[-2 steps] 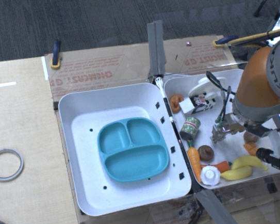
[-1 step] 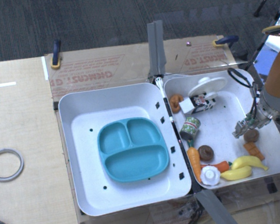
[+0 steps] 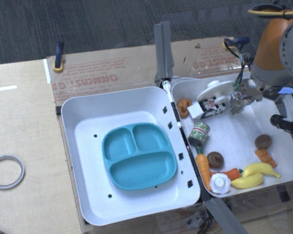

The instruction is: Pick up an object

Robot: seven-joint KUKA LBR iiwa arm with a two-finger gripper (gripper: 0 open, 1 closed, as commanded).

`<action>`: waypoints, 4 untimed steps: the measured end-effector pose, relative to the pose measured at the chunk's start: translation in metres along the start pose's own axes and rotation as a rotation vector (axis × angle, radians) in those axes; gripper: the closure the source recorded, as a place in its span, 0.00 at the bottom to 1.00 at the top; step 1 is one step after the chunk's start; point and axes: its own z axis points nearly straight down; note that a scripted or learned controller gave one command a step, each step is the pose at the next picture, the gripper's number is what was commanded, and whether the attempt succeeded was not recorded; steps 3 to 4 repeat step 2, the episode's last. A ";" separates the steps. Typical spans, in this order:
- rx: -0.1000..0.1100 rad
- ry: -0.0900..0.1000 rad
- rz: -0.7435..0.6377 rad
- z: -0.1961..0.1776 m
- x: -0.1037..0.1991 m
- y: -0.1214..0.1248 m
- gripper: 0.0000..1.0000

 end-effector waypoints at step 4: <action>-0.002 0.004 -0.345 -0.001 -0.032 -0.036 0.00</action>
